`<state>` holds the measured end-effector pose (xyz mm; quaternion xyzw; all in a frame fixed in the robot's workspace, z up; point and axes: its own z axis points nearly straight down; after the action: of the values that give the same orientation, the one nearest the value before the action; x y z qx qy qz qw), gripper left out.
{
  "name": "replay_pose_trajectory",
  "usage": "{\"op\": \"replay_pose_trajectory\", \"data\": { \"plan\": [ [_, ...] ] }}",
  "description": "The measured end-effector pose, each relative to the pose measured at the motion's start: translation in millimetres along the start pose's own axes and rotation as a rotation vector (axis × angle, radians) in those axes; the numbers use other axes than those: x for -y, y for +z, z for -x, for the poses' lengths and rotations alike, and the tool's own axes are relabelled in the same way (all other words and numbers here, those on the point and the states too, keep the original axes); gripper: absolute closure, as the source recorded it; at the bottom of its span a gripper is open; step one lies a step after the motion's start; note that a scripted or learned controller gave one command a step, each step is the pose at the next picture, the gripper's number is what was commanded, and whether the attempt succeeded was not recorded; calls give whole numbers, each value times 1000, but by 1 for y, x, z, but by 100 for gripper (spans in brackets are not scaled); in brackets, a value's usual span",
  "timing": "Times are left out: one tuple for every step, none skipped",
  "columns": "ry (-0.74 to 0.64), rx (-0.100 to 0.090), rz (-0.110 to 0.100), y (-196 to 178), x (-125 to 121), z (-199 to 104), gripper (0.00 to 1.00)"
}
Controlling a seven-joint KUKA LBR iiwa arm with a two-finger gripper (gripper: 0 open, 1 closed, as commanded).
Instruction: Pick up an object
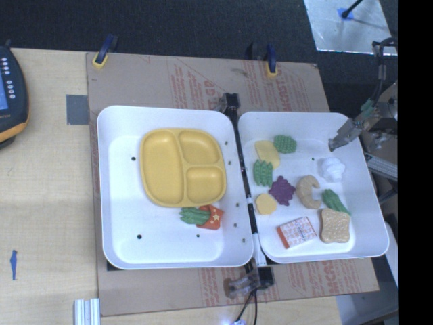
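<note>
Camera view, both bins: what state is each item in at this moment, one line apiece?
yellow divided plate: flat in left bin, compartments bare
green and red toy: lying against the plate's near edge
purple piece: lying loose in right bin
bread slice: lying flat, near corner
red and white packet: flat, beside the bread slice
gripper: over right bin's far edge, holding nothing visible

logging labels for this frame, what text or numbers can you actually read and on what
Cardboard sheet under the bins: faint red printed lettering, too blurred to read.
Small red and white card in the right bin: print too small to read.
Handheld pendant at left edge: screen and buttons unreadable.
No legible text anywhere.
</note>
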<state>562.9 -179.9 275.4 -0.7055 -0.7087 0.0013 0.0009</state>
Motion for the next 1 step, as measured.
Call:
{"op": "replay_pose_trajectory", "data": {
  "plan": [
    [-6, -3, -8, 127, -74, -41, 0]
  ]
}}
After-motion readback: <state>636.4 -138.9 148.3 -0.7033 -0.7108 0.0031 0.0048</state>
